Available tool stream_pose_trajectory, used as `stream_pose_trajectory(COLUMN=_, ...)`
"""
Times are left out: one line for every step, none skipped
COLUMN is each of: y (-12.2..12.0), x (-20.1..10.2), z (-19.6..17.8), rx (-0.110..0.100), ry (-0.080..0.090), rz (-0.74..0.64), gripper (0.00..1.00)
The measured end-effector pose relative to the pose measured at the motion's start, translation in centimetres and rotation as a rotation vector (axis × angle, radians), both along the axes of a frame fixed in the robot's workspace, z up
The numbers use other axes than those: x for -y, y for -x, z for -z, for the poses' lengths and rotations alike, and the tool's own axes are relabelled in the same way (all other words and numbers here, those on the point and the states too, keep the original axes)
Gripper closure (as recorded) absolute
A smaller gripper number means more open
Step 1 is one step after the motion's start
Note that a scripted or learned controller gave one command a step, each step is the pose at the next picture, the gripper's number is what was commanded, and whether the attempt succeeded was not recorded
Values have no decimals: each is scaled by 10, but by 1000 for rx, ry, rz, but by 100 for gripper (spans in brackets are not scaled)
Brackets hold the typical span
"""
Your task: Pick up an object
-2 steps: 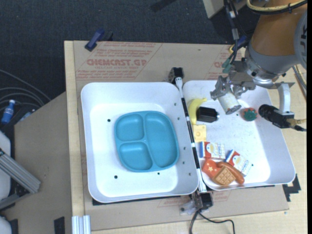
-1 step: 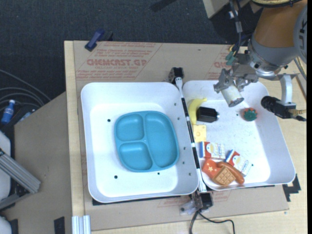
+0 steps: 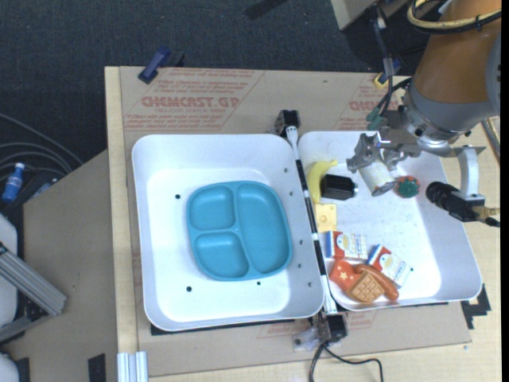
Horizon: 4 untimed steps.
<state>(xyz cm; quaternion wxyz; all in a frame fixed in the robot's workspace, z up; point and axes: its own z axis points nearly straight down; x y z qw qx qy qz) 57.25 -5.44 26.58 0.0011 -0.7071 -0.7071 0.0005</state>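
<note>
My gripper (image 3: 374, 164) hangs low over the back of the right bin (image 3: 445, 249), coming in from the right. Just left of it a black block (image 3: 338, 186) lies beside a yellow banana-shaped piece (image 3: 316, 173). A small green and red ball (image 3: 408, 186) sits just right of the gripper. Nearer the front lie a yellow square (image 3: 325, 216), small printed cartons (image 3: 350, 245), a waffle (image 3: 367, 285) and red pieces (image 3: 342, 273). I see nothing held by the gripper.
The left bin (image 3: 159, 213) holds a blue divided plate (image 3: 237, 229). A black divider strip (image 3: 306, 205) runs between the two bins. A blue clip (image 3: 153, 66) lies on the bench's back left corner.
</note>
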Motion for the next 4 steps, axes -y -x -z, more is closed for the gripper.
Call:
stream_pose_trajectory(y=-46, x=30, z=13, rx=4, ry=2, rz=1, gripper=100)
stream_pose_trajectory(y=-94, x=19, z=12, rx=4, ry=1, rz=-1, gripper=100)
stream_pose_trajectory(y=-49, x=-26, z=11, rx=0, ry=0, rz=-2, gripper=100)
stream_pose_trajectory(y=-94, x=-22, z=12, rx=4, ry=1, rz=-2, gripper=100)
